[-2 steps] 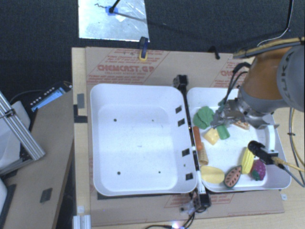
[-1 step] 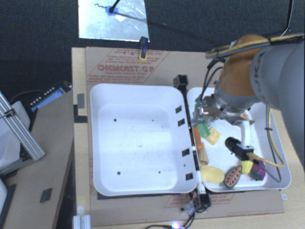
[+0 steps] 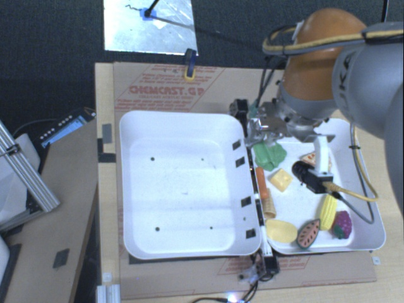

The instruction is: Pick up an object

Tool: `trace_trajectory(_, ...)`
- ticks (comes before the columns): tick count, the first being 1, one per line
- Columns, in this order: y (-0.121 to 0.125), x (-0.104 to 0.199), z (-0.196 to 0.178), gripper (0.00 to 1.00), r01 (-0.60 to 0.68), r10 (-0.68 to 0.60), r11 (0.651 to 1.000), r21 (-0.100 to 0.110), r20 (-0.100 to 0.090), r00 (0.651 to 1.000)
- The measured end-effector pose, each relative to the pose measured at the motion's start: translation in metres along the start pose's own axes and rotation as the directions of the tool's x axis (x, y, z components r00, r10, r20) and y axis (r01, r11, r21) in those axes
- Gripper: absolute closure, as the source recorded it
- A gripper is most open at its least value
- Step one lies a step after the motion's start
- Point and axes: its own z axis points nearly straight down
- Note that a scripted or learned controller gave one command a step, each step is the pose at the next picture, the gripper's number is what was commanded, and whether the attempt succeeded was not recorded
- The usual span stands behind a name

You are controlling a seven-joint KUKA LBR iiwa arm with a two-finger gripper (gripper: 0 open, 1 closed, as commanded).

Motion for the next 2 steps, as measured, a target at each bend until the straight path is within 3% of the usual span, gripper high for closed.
trace_trajectory(1, -0.018, 0.034, 0.024, 1.00, -0.003, 0.003, 1.000, 0.006, 0.001, 1.000)
trace_trajectory(2, 0.044, 0.043, 0.011, 1.00, -0.002, 0.002, 1.000, 0.000, 0.001, 1.000)
